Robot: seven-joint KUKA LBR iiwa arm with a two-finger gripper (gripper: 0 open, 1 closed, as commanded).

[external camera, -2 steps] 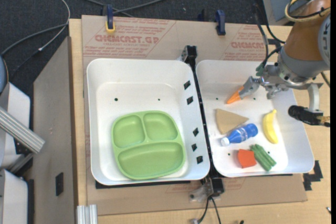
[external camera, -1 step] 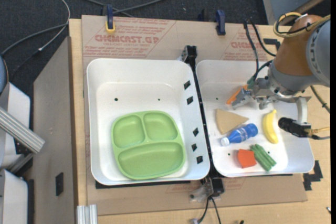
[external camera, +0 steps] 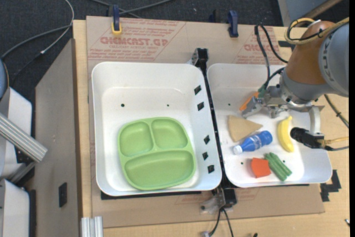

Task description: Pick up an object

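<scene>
My gripper (external camera: 265, 105) hangs low over the back of the right bin (external camera: 236, 79), under the grey wrist and orange band. A small orange object (external camera: 247, 104) lies just left of it, touching or nearly touching. In front of it lie a tan wedge (external camera: 242, 128), a blue bottle (external camera: 253, 141) on its side, and a yellow banana (external camera: 285, 134). Toward the bin's front edge sit a red block (external camera: 259, 167) and a green object (external camera: 278, 166).
The left bin (external camera: 108, 97) holds a green divided plate (external camera: 157, 151) at its front. A black divider (external camera: 206, 114) runs between the bins. Cables trail off the arm at the right, and two clamps grip the bench's back edge.
</scene>
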